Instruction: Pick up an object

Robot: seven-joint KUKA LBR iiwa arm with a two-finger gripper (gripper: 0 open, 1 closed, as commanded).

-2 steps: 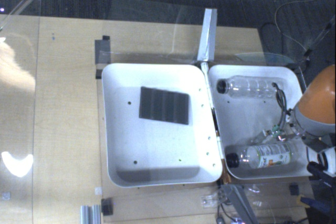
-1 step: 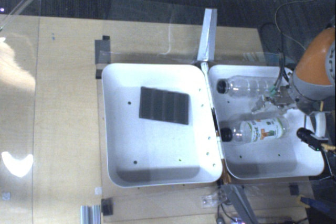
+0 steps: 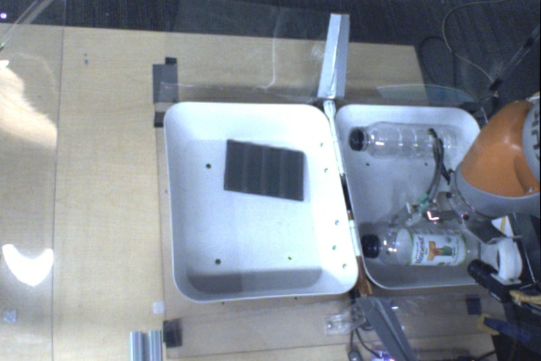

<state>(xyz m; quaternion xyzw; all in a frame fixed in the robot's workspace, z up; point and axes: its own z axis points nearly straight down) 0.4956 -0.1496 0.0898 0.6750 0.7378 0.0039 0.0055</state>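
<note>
Pale wooden bench (image 3: 84, 182) under a dark carpeted floor strip at the top, with sheets of clear plastic glinting along the left and back edges. On the bench, two shallow white bins side by side, smooth and round-cornered. Left bin (image 3: 190, 266): larger, dotted with a few small holes, carrying one flat dark grey ribbed rectangle (image 3: 264, 170) lying slightly tilted near its middle. Right bin (image 3: 380, 118): smaller, holding two clear plastic bottles on their sides, both with black caps pointing left. Upper bottle (image 3: 393, 139): plain and see-through, near the back wall. Lower bottle (image 3: 414, 248): bearing a white label with orange and green print, near the front wall. Between the two bottles, at the right side of that bin, the gripper (image 3: 429, 211), reached in from the right beneath the arm's rounded orange band (image 3: 499, 156) and grey wrist, trailing thin cables. Opening of the gripper: cannot tell, being too small and cluttered to read.
</note>
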